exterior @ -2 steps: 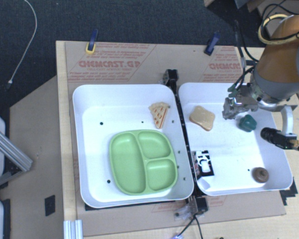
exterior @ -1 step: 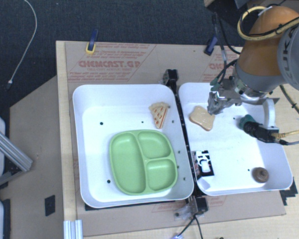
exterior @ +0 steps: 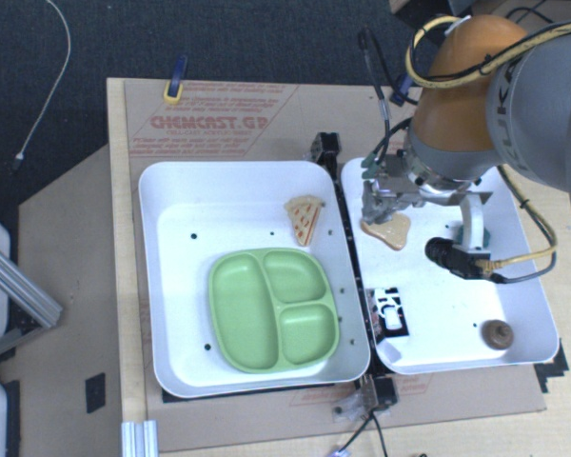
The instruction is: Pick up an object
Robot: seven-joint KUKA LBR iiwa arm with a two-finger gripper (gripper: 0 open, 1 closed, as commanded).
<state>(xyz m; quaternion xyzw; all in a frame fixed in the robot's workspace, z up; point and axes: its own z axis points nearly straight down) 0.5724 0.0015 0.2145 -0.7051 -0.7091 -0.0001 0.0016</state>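
Two white bins are set side by side on the worktop [exterior: 124, 255]. In the left bin [exterior: 162, 255] a green divided plate [exterior: 271, 309] is laid flat, and a sandwich wedge [exterior: 304, 219] is seen just beyond it, near the bin's right wall. In the right bin [exterior: 457, 331] the arm [exterior: 476, 84] is lowered from the right, and the tool [exterior: 385, 209] is placed directly over a tan bread slice [exterior: 388, 231] near the bin's left wall. Whether the tool is clenched or released cannot be told, since its tips are hidden by the wrist. A small brown round thing [exterior: 497, 332] is seen near the front right corner, well apart from the slice.
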